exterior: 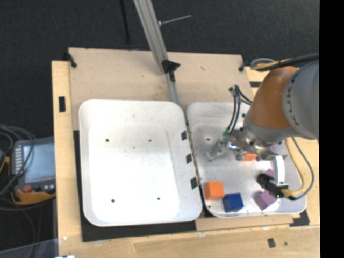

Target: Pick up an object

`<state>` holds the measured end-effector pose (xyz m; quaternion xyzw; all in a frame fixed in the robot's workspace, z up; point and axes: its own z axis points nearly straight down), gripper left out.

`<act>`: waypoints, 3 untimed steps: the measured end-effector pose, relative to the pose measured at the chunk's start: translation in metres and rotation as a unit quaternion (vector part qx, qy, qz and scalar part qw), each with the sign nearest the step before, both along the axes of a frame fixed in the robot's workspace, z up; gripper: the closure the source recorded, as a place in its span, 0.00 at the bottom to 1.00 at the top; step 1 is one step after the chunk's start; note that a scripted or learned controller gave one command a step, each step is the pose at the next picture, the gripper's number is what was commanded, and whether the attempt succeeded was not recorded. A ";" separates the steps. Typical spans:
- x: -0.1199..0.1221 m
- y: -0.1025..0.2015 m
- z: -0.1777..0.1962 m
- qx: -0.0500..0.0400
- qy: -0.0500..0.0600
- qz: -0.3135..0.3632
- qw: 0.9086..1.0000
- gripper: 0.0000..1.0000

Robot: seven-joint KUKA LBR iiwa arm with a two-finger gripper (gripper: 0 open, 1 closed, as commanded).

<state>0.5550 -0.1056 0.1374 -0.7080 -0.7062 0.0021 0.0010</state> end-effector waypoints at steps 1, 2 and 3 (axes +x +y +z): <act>0.001 -0.002 -0.041 -0.001 -0.003 0.000 1.000 0.00; 0.002 -0.002 -0.028 0.001 -0.005 -0.004 1.000 1.00; 0.000 -0.008 0.016 0.000 -0.005 -0.002 1.000 1.00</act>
